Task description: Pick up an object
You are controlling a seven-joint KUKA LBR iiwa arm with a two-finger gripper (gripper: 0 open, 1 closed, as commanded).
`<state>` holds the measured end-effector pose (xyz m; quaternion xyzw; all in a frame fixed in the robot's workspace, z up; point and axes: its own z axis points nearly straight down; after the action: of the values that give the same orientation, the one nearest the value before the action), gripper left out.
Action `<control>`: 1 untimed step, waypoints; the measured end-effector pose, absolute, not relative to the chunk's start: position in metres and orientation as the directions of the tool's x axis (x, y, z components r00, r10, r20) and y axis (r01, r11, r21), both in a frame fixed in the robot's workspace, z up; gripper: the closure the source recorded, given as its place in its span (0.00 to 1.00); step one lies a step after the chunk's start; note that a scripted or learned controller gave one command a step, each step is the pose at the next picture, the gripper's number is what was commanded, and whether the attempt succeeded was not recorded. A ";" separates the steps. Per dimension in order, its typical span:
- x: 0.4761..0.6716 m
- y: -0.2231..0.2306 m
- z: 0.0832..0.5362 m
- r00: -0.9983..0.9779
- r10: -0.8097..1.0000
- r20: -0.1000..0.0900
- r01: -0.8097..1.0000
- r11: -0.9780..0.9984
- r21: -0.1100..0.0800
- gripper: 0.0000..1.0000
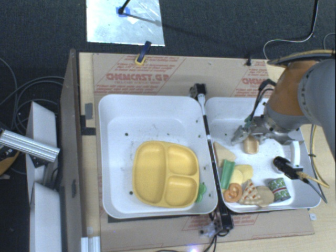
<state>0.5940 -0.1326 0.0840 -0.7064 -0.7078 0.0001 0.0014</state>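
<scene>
Yellow moulded three-compartment tray (166, 173); metallic end effector (247, 135), grip state unclear, over tan rounded piece (251, 145).

Even, fairly bright light falls from above; the white bins (157, 106) look a little washed out. The foil sheet (125, 13) glares. Shadows are soft, and the picture is slightly grainy.

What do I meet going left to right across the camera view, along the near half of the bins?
Yellow divided plate → green stick → orange ring piece → green-labelled can.
</scene>
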 end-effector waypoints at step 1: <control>0.597 -0.134 0.096 -0.003 1.000 0.000 1.000 0.003 0.004 1.00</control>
<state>0.5969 -0.1343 0.0957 -0.7061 -0.7081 -0.0015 -0.0014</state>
